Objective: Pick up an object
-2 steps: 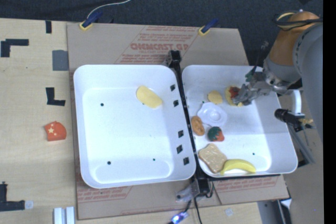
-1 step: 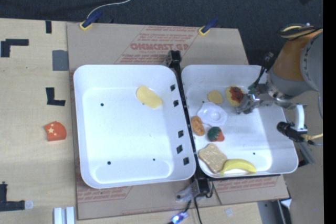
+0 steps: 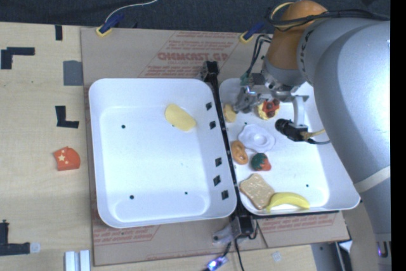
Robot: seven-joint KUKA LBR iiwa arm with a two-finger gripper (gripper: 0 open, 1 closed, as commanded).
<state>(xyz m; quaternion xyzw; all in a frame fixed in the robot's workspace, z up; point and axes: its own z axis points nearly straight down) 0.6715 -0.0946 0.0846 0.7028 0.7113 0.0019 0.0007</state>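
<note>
Reaching: the grey arm comes in from the right and hangs its claw (image 3: 246, 97) low over the far left corner of the right bin (image 3: 330, 190), close to the wall shared with the left bin (image 3: 101, 136).
Claw state: cannot tell how wide it stands or whether it has hold of anything; the wrist and its fittings hide that part.
Likely target: a small yellowish piece (image 3: 229, 113) lies just below the claw and toward the shared wall, apparently apart from it; I judge this the nearest candidate.
Beside the claw: a red and yellow toy (image 3: 267, 108) sits just to its right, under the wrist.
Nearer the camera from the claw: a white lid-like disc (image 3: 256, 137), then an orange pastry-like piece (image 3: 239, 152) and a red toy with a green top (image 3: 260, 162).
Farthest from the claw in this bin: a toast slice (image 3: 255, 190) and a banana (image 3: 288, 201), touching, at the near rim.
Across the wall, left of the claw: a yellow lump (image 3: 180, 117) alone in the left bin.
Why crowded: the toys lie loose where they fell, so the corner gives little room.
Risk: the wall may block a clean close.
</note>
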